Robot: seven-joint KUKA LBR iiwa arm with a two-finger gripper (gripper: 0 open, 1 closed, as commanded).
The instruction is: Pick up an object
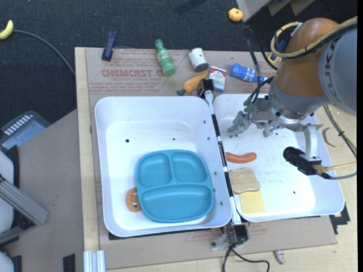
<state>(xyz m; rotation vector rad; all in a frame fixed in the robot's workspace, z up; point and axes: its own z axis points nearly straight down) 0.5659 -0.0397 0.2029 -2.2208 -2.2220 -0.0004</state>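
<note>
**Desk:** Two bins, one arm. Where are you, and what is on offer?

**Arm:** Two white bins sit side by side on the table (62, 169). My gripper (253, 124) hangs over the upper left part of the right bin (317, 205), reaching in from the right. Its fingers (237, 126) look spread, with nothing between them, so I call it released.

**Desk:** What is the pick?

**Arm:** Nearest is the toy sausage (241, 157), lying flat on the bin floor just below my gripper and beside the shared rim. Below it lie a slice of toast (244, 179) and a yellow cheese slice (252, 201), touching each other. All three lie flat, so my judgement is that the sausage, being rounder, offers the better purchase.

**Desk:** And the left bin?

**Arm:** The left bin (113, 129) holds a blue divided plate (173, 185), with a small pretzel (133, 199) tucked against its lower left edge. Both are well apart from me.

**Desk:** The clutter along the top?

**Arm:** A green bottle (165, 58), a small can (198, 59), a carrot (194, 83) and a blue bottle (245, 72) lie on the board behind the bins, outside my working space.

**Desk:** Next?

**Arm:** Likely a short drop onto the sausage, jaws across its narrow width. The risk is that it rolls away.
</note>
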